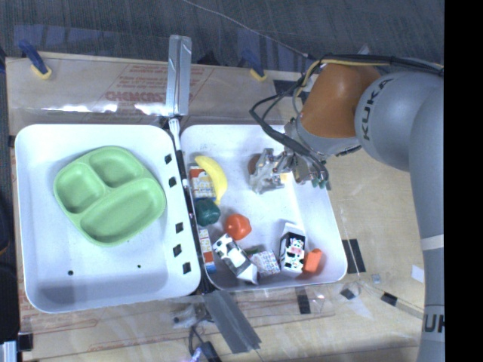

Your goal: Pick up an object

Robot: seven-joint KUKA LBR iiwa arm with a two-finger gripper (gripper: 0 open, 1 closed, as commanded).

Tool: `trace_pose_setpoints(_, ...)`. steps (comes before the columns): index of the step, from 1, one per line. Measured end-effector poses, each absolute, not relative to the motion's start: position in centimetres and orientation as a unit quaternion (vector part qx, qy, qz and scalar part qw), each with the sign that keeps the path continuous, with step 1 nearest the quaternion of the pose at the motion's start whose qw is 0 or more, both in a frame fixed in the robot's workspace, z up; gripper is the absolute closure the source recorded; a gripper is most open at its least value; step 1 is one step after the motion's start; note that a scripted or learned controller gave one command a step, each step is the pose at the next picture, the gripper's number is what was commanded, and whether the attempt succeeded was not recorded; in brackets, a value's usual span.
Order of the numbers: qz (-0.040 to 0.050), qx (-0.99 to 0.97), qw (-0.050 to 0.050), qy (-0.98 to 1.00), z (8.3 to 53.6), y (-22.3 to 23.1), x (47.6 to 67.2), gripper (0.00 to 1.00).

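Observation:
My gripper [266,171] hangs over the upper middle of the right bin [321,202], above bare white floor. A yellow banana [213,175] lies to its left, about a hand's width away. Below it sit a red-orange piece [238,225] and a dark green piece [205,213]. A red and white carton [199,183] rests against the bin's left wall. Along the front edge lie a cow-patterned carton [293,250], a small orange piece [312,261], a second black and white item [229,253] and a grey patterned block [265,262]. I see nothing in the gripper.
The left bin [45,270] holds a green divided plate [110,194]. A metal clamp bar [179,74] stands at the back where the bins meet. The grey arm with its orange band [336,100] and cables reach over the right bin's back right corner.

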State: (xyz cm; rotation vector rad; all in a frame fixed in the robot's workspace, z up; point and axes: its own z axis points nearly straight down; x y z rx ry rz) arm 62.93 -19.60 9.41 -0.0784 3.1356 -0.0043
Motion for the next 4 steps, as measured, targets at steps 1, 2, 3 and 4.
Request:
trace_pose_setpoints(1,-0.0007,-0.025,0.002,1.000,9.4,-19.5,62.9,0.00)
trace_pose_setpoints(2,0.0009,-0.026,0.002,1.000,9.3,-13.1,64.5,0.00)
trace_pose_setpoints(3,-0.0001,-0.110,0.000,0.994,9.2,-14.8,54.7,0.00)
trace_pose_setpoints(4,-0.0098,-0.187,0.004,0.982,9.7,-10.6,55.3,0.00)
